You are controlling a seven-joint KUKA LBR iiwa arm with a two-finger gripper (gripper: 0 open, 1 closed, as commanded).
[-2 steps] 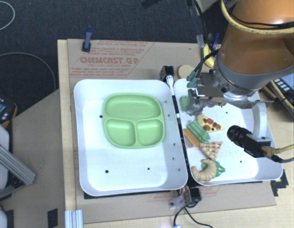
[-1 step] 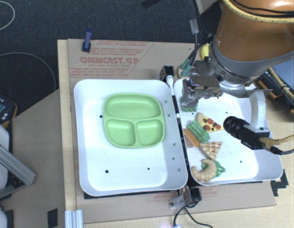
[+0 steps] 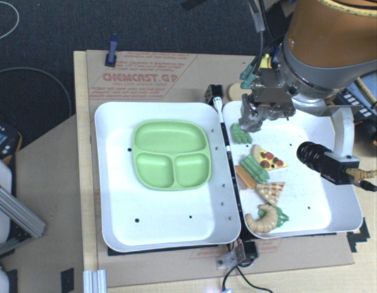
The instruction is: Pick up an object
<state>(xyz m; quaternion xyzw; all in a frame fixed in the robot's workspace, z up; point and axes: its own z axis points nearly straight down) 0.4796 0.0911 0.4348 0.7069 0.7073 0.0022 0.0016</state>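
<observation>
Only readable text: red print on the brown protective sheet (image 3: 146, 72) covering the table, far side, just beyond the left white bin (image 3: 106, 157). The big line reads roughly "CHEMCAST GP", last characters partly unclear. Smaller red lines sit above and below it, too fine to read. More faint red print on the same sheet at the near edge, just under the bins, near the middle, illegible. Nothing readable on the bins, the green divided plate (image 3: 172, 153) or the toy food pieces in the right bin.
</observation>
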